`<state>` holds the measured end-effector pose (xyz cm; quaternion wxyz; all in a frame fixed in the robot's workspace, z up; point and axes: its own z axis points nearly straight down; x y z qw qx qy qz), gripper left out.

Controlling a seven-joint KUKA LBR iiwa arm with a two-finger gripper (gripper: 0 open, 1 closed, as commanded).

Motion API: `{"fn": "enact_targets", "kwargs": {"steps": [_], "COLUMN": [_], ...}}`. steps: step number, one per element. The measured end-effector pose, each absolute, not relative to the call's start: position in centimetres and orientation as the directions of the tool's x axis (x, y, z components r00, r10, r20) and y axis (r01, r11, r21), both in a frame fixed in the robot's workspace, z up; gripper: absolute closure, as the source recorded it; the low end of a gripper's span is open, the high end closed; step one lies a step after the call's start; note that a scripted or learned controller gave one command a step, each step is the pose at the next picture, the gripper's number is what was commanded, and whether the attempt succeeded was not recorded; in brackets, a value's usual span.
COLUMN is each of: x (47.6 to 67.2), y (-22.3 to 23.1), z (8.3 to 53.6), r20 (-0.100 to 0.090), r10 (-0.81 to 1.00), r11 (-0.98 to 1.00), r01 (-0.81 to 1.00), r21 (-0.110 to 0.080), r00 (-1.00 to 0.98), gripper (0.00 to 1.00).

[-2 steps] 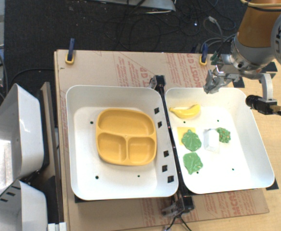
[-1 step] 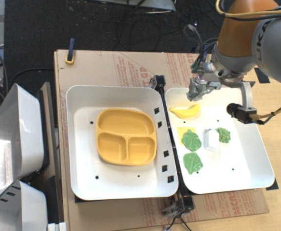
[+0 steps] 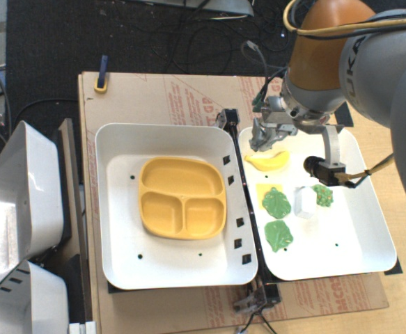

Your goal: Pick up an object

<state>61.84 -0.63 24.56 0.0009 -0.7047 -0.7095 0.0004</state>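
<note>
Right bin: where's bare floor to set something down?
Right bin: bare along the near edge and near-right corner, past the green pieces. Crowded toward the divider, where banana, green pieces, white piece and gripper cluster.

The grey arm (image 3: 377,54) comes in from the upper right and bends downward, its orange band (image 3: 331,16) rounded and turned up toward the camera just above the wrist. Below the wrist the claw (image 3: 264,141) points down and leftward, low, its metal fingers too foreshortened to judge their spacing.
</note>
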Motion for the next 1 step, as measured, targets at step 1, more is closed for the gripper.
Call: {"fn": "enact_targets", "kwargs": {"steps": [1], "x": [59.66], "y": [5.23], "z": [24.26], "r20": [0.001], "r10": [1.000], "r11": [0.008], "r01": [1.000], "r21": [-0.003], "r00": [-0.008], "gripper": [1.00]}}
